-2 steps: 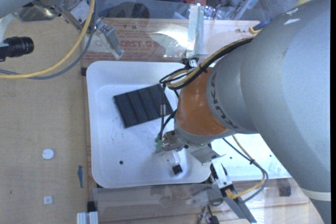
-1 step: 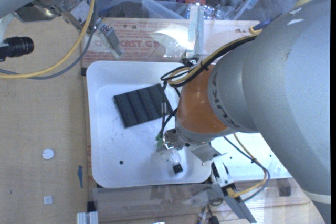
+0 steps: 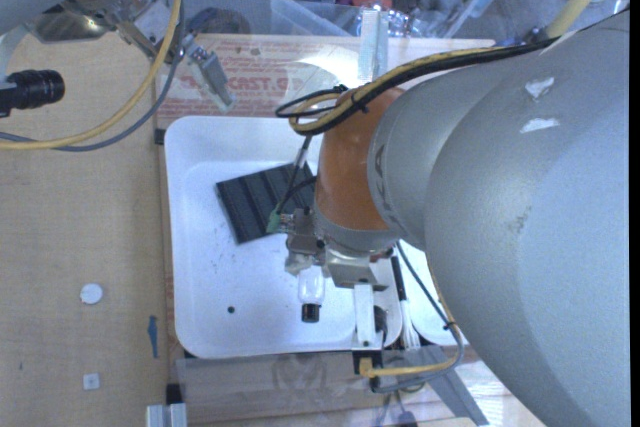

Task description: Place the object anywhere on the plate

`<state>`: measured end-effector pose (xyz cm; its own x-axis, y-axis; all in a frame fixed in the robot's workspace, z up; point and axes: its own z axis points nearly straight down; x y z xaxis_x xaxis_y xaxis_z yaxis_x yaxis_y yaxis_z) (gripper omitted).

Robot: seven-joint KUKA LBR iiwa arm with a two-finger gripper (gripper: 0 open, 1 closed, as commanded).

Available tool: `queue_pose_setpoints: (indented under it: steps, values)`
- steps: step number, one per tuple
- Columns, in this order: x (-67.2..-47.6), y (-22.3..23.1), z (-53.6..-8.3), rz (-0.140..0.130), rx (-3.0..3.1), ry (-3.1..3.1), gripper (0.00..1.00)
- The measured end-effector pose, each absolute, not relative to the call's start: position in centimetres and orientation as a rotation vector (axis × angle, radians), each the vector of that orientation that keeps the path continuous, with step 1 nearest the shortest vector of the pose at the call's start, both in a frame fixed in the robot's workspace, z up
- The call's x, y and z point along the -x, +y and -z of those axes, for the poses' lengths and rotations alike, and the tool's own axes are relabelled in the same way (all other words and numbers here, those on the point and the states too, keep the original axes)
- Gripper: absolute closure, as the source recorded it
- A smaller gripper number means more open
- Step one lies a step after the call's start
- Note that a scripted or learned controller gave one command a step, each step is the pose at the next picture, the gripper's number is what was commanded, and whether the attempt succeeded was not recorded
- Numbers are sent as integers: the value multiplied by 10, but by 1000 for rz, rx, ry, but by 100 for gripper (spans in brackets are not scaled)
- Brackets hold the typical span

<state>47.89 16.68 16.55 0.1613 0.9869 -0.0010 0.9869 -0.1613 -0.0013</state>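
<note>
Hovering my pincer [image 3: 312,300] low over left bin [image 3: 190,215], beside dark ribbed object [image 3: 255,200]; its opening and any load: cannot tell. Advice: confirm hold before seeking plate.

**1 fixed camera, high over the bench**

You look down at a slant from 1 overhead camera. The arm [image 3: 500,215] enters from the right, close under the lens, hiding the bin [image 3: 200,215] area right of the gripper [image 3: 335,300].
</note>
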Motion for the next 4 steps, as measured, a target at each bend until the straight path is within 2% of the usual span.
queue_pose_setpoints:
  steps: [1,2,3,4]
  values:
    - [-477,225,-104,-10,2449,-1962,100]
    - [-478,225,-105,-9,2449,-1962,0]
    - [-502,84,-184,-1,2301,-2138,0]
    - [-506,111,-138,6,2527,-1863,0]
